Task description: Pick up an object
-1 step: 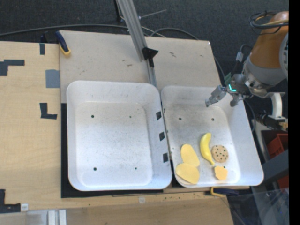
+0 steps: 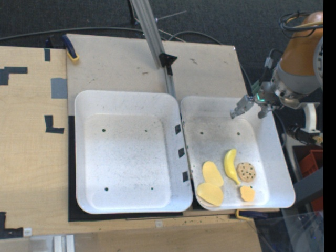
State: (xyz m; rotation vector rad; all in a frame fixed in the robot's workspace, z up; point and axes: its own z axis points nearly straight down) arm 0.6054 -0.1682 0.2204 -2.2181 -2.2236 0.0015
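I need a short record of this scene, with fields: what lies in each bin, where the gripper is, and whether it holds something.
right bin: banana, round cookie, small orange piece, two pale yellow flat pieces
items' place: near end of the bin
left bin: bare speckled floor
gripper: above the right bin's far edge
held: nothing between the jaws

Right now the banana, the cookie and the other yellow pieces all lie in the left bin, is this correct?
Not quite. The camera view shows the banana, the cookie and the other yellow pieces in the right bin, near its front edge.
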